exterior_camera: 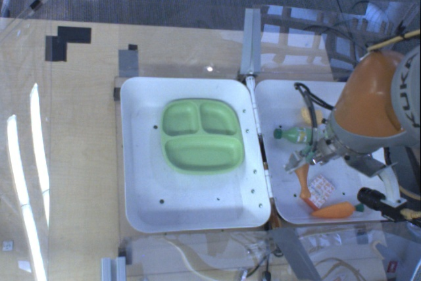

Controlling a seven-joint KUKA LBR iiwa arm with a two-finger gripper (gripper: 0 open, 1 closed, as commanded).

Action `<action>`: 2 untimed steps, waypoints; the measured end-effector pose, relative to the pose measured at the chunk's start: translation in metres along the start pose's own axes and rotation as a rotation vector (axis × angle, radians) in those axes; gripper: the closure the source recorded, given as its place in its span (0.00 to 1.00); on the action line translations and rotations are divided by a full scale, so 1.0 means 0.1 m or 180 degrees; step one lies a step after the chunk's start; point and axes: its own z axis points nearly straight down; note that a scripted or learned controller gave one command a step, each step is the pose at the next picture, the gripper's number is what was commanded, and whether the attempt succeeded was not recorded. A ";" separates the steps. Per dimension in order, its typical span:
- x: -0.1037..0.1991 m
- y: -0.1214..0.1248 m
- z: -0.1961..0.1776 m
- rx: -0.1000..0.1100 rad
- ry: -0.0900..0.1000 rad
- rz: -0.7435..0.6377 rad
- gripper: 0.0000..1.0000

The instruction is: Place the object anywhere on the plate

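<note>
From above the worktop (79, 141), you saw the green divided plate (200, 136) lying in the left bin (135, 161), nothing on it. Over the right bin (283, 204), the jaws (304, 156) hung low beside a green bottle (291, 135); you could not tell whether they were released or clenched. An orange carrot (333, 210) lay near that bin's front edge, just beside a small patterned packet (321, 187) and an orange stick-like piece (303, 182).
</note>
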 end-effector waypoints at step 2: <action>0.60 1.57 0.01 0.0004 0.0001 -0.0221 1.00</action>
